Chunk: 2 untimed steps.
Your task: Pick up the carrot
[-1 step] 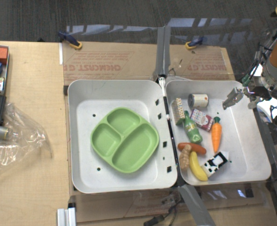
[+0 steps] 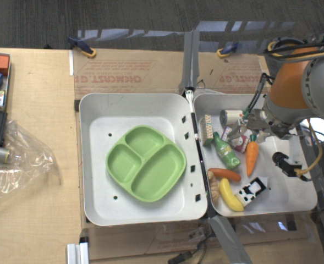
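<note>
Camera view: carrot [image 2: 251, 157] in the right bin [image 2: 302, 199], green end right at the gripper [image 2: 246, 130], open or closed, can't tell. Green bottle [image 2: 226, 152] and banana [image 2: 230, 196] lie nearby. Left bin [image 2: 95, 120] holds a green divided plate [image 2: 146, 163]. Cardboard [image 2: 128, 76] underneath, pale wooden bench [image 2: 35, 202], dark carpet [image 2: 123, 7] beyond

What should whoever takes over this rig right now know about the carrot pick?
Gripper: down in the right bin, right at the carrot's leafy end; grip state cannot be read from this view.
Carrot: in the right bin, beside the green packet, tip pointing toward the near wall.
Done: the gripper is at the carrot; no lift is evident.
Left: confirm a grasp, then raise the carrot clear of the bin.
</note>
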{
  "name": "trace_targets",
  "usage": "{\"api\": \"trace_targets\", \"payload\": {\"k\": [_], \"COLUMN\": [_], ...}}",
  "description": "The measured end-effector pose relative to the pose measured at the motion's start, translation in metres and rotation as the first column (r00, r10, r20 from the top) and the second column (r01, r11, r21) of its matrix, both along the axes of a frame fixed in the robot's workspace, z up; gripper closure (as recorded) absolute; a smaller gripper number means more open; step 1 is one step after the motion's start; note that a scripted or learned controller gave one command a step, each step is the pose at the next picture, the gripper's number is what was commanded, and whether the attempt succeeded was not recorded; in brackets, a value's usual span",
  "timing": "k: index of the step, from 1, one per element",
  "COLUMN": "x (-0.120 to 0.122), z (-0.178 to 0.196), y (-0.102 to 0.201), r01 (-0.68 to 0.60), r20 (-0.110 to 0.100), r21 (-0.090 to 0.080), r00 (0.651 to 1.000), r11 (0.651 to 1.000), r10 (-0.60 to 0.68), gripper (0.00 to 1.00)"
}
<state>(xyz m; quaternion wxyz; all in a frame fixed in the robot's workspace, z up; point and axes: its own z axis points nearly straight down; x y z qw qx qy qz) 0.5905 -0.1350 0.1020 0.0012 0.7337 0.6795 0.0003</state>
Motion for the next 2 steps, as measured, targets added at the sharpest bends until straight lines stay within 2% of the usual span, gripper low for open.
{"api": "trace_targets", "payload": {"k": [1, 2], "x": [0.001, 0.018], "z": [0.009, 0.123], "y": [-0.002, 0.063], "r01": [0.002, 0.111], "r20": [0.0, -0.006], "r21": [-0.002, -0.001], "r00": [1.0, 0.994], "r11": [1.0, 0.994], "r10": [-0.002, -0.111], "gripper": [1.0, 1.0]}}
